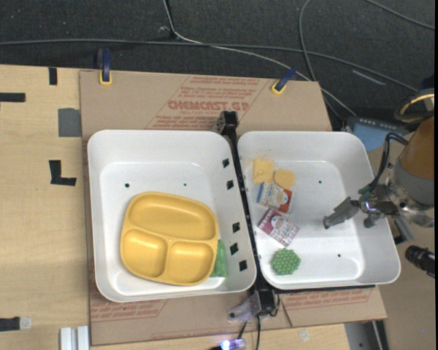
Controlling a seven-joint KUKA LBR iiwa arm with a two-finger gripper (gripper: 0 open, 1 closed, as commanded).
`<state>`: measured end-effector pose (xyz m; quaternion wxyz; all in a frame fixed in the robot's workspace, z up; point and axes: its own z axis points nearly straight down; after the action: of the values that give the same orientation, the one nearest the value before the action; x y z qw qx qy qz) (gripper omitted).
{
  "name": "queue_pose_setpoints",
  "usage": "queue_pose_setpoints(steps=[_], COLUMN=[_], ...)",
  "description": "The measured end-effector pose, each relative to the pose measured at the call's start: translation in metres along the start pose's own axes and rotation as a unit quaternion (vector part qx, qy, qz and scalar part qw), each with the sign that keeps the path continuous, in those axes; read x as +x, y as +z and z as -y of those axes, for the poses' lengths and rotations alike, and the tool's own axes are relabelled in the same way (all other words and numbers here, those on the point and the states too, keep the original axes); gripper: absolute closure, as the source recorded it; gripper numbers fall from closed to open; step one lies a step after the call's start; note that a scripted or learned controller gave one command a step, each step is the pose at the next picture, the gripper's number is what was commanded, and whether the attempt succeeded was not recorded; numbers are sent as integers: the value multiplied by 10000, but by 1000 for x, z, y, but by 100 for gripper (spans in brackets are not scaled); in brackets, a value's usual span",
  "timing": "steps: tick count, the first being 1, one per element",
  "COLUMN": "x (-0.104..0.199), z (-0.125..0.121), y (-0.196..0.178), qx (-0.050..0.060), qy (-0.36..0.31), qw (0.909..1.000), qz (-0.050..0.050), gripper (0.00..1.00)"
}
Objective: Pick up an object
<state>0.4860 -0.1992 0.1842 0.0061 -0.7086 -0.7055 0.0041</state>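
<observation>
My gripper [348, 222] hangs over the right side of the right bin [350, 152], open with nothing between its fingers. One dark finger [339, 215] points left towards the bin's middle. To its left lie two yellow blocks [263, 170] [284, 179], a small printed packet [275, 195], a second packet [278, 228] and a green bumpy ball [285, 261]. All of them sit apart from the gripper, along the bin's left half.
The left bin [102, 152] holds a yellow three-compartment tray [168, 238] with a green item [220, 259] wedged by its right side. A black divider [237, 195] runs between the bins. Cardboard [204, 100] lies under both, and cables cross the dark floor behind.
</observation>
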Motion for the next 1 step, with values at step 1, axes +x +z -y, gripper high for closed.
queue_pose_setpoints(steps=[1], x=[0], z=[-3], y=[-7], qx=[-64], qy=[-23], qw=[10000], qz=[16], gripper=[0])
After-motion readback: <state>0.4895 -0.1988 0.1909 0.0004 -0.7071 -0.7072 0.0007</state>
